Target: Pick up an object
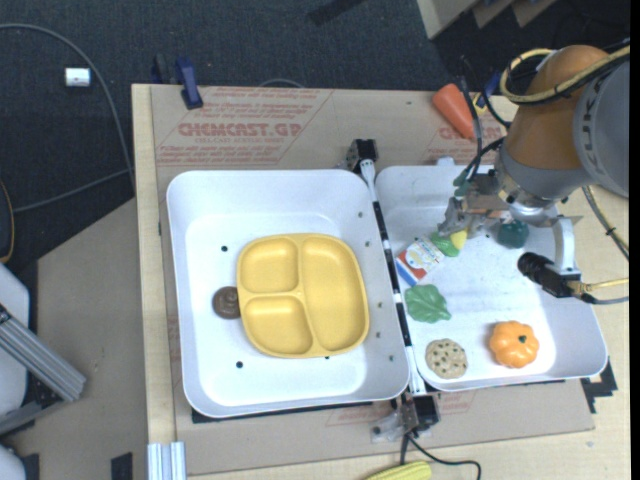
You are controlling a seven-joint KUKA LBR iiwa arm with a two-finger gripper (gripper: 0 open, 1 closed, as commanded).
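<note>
While the gripper (462, 220) hangs low over the right bin (578, 360), near its upper left corner, its own state cannot be told. Just below it lies a small yellow-green object (447, 243), touching a red, white and blue packet (419, 260). The same bin holds a green leaf piece (427, 304), a cookie (446, 357) and an orange pumpkin (514, 343) (all well apart). The left bin (190, 268) holds a yellow divided plate (300, 295), with a brown disc (226, 302) at its left edge.
</note>
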